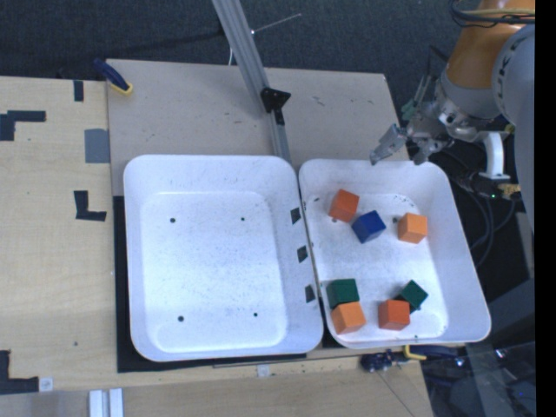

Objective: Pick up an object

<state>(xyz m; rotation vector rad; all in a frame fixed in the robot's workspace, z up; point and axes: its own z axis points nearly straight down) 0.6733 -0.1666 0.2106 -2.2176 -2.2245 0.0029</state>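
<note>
- Left bin (208,259): whole floor bare, open from above.
- Right bin (452,233): blocks crowd the front, green (342,290) touching orange (348,317), another orange (393,314) touching green (413,294).
- Its middle is open, between those and the blue block (368,226).
- Slanting metal post (248,55) crosses behind the bins.
</note>
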